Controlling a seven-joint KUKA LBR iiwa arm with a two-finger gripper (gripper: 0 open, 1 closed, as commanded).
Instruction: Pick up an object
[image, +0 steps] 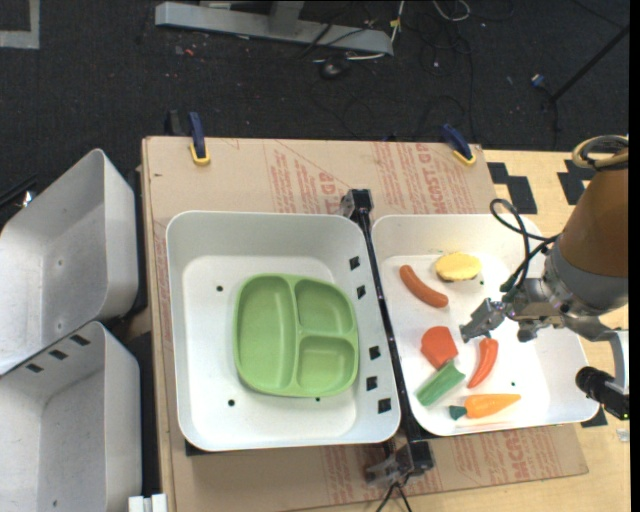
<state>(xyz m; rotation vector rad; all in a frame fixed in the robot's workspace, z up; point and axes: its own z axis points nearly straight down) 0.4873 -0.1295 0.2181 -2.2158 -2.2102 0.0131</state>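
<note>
Six toy foods lay loose in the right bin (560, 400): a red sausage (424, 286) beside a yellow bun (457, 267) at the far end. Nearer lay a red-orange wedge (438, 346), a red chili (483, 361), a green piece (440, 384) and an orange carrot (490, 405).
</note>
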